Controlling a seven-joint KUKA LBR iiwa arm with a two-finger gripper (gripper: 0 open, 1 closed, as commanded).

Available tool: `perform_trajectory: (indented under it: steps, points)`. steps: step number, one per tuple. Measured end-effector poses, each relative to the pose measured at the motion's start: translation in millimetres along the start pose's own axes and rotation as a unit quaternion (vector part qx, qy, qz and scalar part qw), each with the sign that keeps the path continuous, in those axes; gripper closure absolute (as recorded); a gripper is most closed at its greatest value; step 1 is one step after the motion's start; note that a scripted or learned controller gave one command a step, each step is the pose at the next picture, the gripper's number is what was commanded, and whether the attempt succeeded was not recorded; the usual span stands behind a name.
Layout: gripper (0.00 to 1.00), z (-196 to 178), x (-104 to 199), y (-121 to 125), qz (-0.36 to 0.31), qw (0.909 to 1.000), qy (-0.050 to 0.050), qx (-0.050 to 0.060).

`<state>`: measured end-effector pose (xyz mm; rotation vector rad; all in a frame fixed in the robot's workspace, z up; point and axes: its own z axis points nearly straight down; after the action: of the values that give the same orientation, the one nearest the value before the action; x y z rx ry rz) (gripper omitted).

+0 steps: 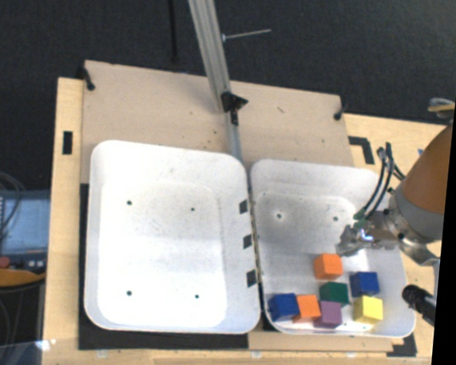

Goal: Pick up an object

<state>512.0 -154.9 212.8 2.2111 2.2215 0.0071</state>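
Camera view: jaws' (349, 239) state unclear, near 1 bright orange cube (328, 265).

Wooden bench (179, 109) with two white bins (173, 164), side by side.

This is a robotics lab or test cell, not a home or shop. A plywood bench (178, 117) carries two shallow white bins (167, 236) fixed side by side with black clips. Behind the bins an aluminium rail (210, 39) slants up from the bench. Left of the bench, on dark carpet (67, 18), a handheld control pendant (14, 233) lies with its coiled cables. Right of the bins a grey and orange industrial arm (423, 196) trails black cables.
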Motion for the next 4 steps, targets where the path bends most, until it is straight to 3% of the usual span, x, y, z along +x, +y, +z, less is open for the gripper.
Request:
perform_trajectory:
  steps: [1, 3, 4]
  points:
    - [1.00, -45.8, -0.7, 2.4, 0.000, 1.0000, 0.000, 0.001]
    - [1.00, -51.1, 99.3, 34.5, -0.001, 1.0000, 0.001, 0.003]
    - [1.00, -36.8, 150.0, 48.4, -0.001, 1.0000, 0.001, 0.004]
